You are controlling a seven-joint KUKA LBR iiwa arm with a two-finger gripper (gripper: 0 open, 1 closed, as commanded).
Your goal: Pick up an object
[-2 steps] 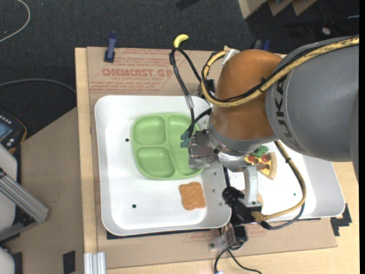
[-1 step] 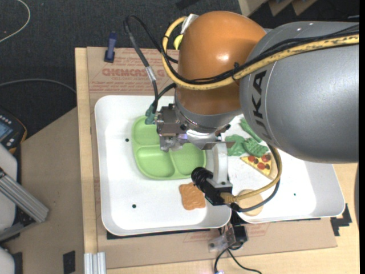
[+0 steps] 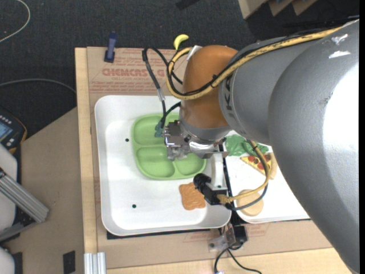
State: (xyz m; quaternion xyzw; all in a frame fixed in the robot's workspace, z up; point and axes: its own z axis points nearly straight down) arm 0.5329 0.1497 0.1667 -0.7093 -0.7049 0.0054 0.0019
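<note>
Grey arm (image 3: 296, 96) hides much of the green tray (image 3: 149, 150); end effector (image 3: 191, 153) state impossible to tell.

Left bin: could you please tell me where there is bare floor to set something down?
The left bin is bare along its left side and front-left corner, bordered by the green tray. It is crowded at the right, where the tray, the orange toy and the arm meet.
</note>
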